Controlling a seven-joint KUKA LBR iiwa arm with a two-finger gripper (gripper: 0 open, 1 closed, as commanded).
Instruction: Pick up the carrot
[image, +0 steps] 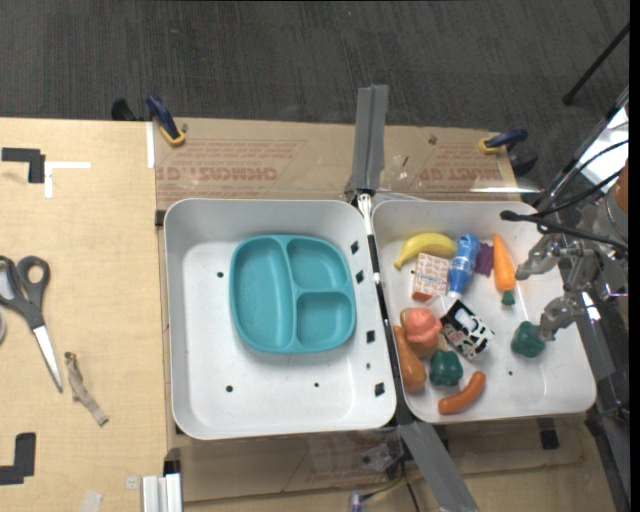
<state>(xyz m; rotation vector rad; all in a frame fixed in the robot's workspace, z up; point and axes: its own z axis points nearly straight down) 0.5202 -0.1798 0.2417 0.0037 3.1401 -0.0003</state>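
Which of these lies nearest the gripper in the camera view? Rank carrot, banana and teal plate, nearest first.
Measured from the gripper at the right bin's right side:
1. Carrot, just left of it in the right bin.
2. Banana, farther left, at that bin's upper left.
3. Teal plate, in the left bin.

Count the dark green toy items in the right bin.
2: one green piece near the bin's right side beside the pincer, another lower centre above the sausage. More could be hidden under the pile.

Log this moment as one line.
target: carrot, upright in right bin | gripper: right of carrot, apart | grasp: not yet | neighbours: blue bottle, banana
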